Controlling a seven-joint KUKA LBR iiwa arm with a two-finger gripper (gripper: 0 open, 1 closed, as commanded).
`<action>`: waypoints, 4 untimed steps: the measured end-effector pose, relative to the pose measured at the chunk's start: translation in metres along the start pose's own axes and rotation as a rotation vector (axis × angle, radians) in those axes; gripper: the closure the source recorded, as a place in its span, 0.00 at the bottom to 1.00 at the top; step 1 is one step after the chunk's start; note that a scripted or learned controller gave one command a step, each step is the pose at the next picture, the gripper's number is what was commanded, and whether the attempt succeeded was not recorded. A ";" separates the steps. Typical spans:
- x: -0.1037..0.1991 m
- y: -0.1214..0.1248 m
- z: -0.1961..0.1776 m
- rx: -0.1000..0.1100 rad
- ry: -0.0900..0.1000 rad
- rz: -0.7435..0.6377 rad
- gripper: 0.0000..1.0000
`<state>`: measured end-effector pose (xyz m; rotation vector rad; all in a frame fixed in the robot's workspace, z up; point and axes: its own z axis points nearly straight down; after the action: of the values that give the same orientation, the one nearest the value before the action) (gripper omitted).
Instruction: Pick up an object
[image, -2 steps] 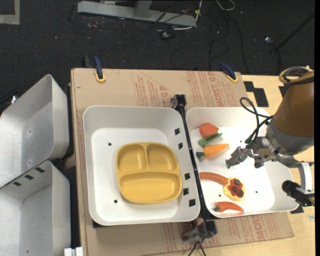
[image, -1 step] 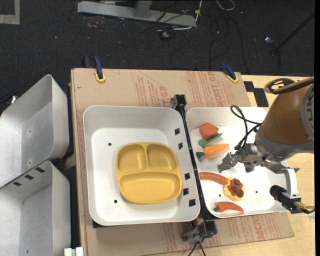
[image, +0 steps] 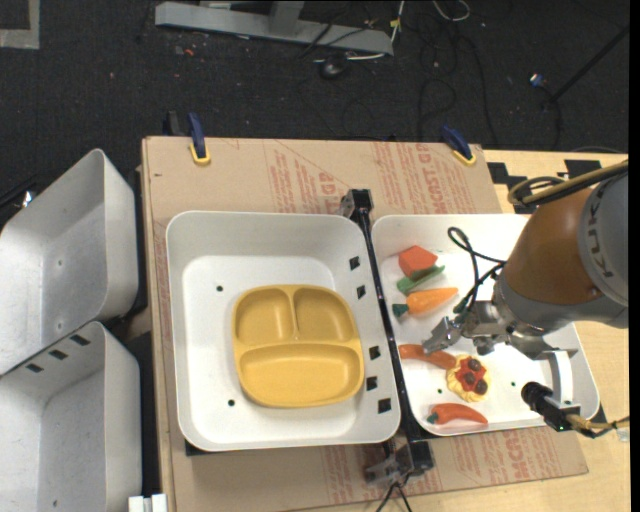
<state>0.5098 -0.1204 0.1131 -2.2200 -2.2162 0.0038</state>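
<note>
Over the right bin (image: 560, 235), the gripper (image: 447, 338) hangs low beside a carrot (image: 432, 298) and an orange strip (image: 428, 354); whether it is open or closed I cannot tell. Crowded toys could make it nudge 1 aside and grasp nothing.

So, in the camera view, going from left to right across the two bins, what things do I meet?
Left bin → yellow divided plate → divider between the bins → toy carrot → gripper → arm's orange band.
</note>
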 end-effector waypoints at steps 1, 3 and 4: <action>0.000 0.001 -0.012 -0.004 -0.001 0.001 1.00; 0.016 0.011 -0.108 -0.009 -0.003 -0.005 1.00; 0.016 0.012 -0.154 -0.011 -0.003 -0.005 1.00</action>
<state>0.5229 -0.1044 0.2667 -2.2209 -2.2289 -0.0045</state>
